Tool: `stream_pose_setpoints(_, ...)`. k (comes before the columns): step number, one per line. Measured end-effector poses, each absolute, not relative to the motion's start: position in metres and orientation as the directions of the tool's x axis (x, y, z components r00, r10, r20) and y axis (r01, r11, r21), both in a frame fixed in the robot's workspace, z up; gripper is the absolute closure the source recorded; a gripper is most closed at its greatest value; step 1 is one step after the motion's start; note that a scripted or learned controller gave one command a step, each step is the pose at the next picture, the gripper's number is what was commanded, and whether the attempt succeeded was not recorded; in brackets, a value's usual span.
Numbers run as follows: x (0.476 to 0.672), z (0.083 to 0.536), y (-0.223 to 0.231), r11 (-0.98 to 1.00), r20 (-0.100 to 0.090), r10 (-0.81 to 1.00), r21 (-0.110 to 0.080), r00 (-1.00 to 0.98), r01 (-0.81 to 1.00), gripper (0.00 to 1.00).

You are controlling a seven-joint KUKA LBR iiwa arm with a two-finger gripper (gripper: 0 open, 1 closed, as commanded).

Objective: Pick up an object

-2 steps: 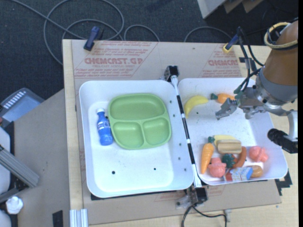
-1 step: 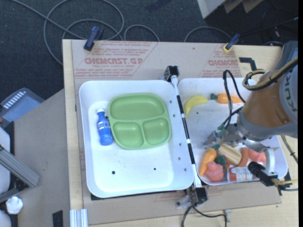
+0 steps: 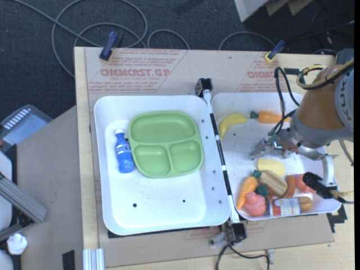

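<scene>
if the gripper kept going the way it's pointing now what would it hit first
The gripper points toward the picture's left and down into the right bin. It would likely meet the bin's bare white floor first; the banana lies off to the side. Depth is uncertain.

**Single fixed overhead cam, slanted**

Mounted above bench (image 3: 169,61), looking down at an angle. Far enough back to frame both white bins: left bin (image 3: 152,207), right bin (image 3: 236,108), plus dark floor and cables beyond. Arm (image 3: 323,108) entering from frame right. No second view to overlap with.
</scene>
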State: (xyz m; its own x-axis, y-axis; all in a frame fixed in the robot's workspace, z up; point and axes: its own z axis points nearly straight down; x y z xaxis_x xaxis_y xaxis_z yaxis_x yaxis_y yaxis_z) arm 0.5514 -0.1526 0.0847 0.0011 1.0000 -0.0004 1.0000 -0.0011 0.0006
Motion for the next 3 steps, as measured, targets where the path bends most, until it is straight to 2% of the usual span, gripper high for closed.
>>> stream_pose_setpoints(1, 0.667, 0.188, -0.190, 0.001, -0.002, 1.000, 0.004, -0.001, 1.000, 0.00)
stream_pose_setpoints(2, 0.667, 0.103, -0.178, 0.001, -0.002, 1.000, 0.004, -0.001, 1.000, 0.00)
stream_pose_setpoints(3, 0.670, 0.117, -0.177, 0.003, -0.003, 1.000, 0.012, -0.002, 1.000, 1.00)
